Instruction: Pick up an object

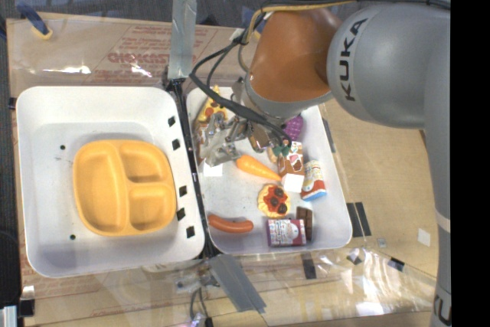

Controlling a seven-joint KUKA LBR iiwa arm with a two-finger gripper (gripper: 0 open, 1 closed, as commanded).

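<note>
While the grey arm (383,50) reaches in from the right, we see its hand (222,140) low inside the right bin (337,222), near the upper left part of that bin. We cannot tell how the hand is set, because metal parts and black cables (210,61) crowd around it, and we see no object clearly between them.

Many small things lie in this bin. An orange carrot (256,167) lies just beside the hand, on its lower right. Below the carrot there is a round piece like a small pizza (274,200), and to its right a white bottle with a blue cap (312,180). A sausage (230,223) lies near the bottom left corner, well apart from the hand. Next to it, toward the right, we see a dark red can (285,232) lying on its side. Some yellow items (208,111) are near the top left wall, partly hidden by the wrist.

The left bin (46,107) holds a yellow divided tray (122,186). Both bins stand on the tabletop (383,188), which is covered with clear plastic and grey tape (182,34).
</note>
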